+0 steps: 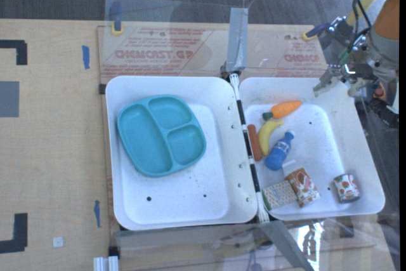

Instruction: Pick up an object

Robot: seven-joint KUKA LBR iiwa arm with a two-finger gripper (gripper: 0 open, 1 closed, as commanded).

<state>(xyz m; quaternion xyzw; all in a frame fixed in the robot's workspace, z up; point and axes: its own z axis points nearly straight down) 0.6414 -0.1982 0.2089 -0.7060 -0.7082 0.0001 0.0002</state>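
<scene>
At the right bin's (pixel 371 197) far corner my claw (pixel 346 73) hangs with nothing in it, and I worry it drops between the crowded carrot (pixel 285 108), banana (pixel 269 132) and bottle (pixel 280 150), nudging them aside.

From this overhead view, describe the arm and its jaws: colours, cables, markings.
The arm enters at upper right: an orange band, grey metal below it, and looping black and yellow cables beside it. The gripper is grey metal with a small blue part; no markings are legible.
</scene>
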